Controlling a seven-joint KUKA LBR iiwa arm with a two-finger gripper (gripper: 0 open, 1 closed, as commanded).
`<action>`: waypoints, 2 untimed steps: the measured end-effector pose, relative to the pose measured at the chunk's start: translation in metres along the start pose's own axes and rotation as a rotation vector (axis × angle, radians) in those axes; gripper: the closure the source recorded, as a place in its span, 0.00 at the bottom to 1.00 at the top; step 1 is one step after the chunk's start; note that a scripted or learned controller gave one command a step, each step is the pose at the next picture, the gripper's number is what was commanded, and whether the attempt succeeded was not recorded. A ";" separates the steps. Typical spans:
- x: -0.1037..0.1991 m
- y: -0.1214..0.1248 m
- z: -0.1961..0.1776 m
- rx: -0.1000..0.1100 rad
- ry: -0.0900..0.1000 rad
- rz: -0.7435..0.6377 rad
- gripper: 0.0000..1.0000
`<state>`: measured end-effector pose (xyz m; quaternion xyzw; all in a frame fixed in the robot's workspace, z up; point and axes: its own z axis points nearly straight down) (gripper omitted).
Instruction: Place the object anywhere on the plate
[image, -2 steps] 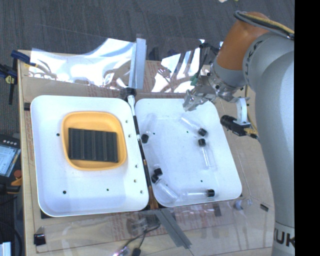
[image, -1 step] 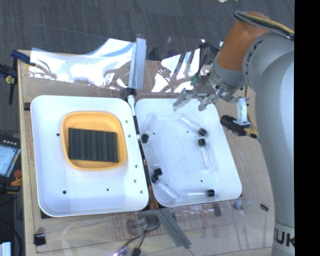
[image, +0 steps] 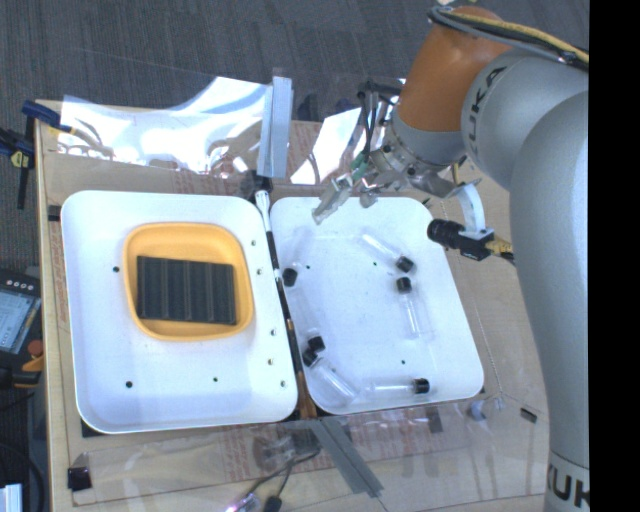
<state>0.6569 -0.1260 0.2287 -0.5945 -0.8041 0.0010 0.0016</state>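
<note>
Jaws apart, empty, over right bin (image: 345, 300)

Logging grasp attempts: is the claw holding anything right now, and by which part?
Nothing is held. The claw hangs open over the far edge of the right white bin; the clear black-capped tubes lie on its floor.
</note>
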 end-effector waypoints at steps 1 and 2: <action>0.066 0.020 0.037 -0.001 -0.001 -0.091 0.00; 0.116 0.035 0.037 0.001 0.000 -0.384 0.00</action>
